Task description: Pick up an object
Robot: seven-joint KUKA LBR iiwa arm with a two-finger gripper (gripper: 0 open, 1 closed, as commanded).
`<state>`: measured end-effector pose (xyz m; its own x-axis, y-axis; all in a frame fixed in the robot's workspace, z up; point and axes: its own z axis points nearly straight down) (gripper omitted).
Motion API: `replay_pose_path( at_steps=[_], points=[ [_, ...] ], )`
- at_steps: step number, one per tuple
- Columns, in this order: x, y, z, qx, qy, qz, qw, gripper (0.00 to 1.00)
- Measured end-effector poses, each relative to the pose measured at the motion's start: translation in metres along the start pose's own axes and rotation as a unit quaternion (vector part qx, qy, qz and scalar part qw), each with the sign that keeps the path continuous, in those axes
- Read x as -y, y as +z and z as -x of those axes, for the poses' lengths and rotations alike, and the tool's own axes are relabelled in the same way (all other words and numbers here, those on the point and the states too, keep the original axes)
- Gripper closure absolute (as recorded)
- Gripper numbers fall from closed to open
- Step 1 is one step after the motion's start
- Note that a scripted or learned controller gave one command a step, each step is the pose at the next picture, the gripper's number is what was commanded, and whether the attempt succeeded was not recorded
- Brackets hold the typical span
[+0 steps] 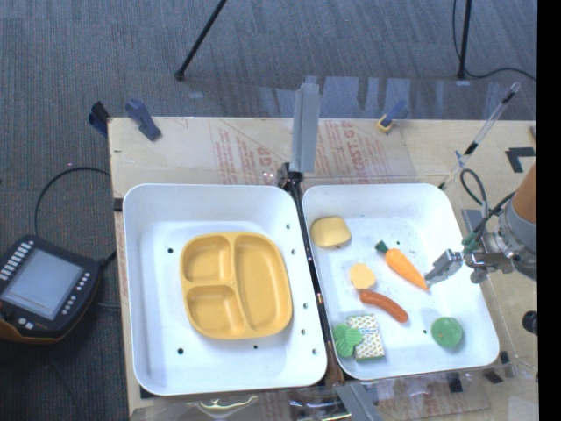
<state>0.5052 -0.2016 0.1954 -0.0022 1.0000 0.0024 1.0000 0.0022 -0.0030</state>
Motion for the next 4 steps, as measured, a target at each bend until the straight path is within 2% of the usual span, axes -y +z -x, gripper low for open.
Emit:
replay_pose_path(
  at_steps=[1, 2, 3, 4],
  points=[
    [-0.049, 0.108, -0.026, 0.000, -0.124, 0.000, 0.9923, 0.00],
    [-0.068, 0.108, -0.047, 0.001, -0.167, 0.002, 0.9860, 0.00],
    [-0.068, 0.097, -0.046, 0.001, -0.165, 0.002, 0.9863, 1.00],
    [-0.137, -0.015, -0.107, 0.002, -0.161, 0.008, 0.9869, 1.00]
  ],
)
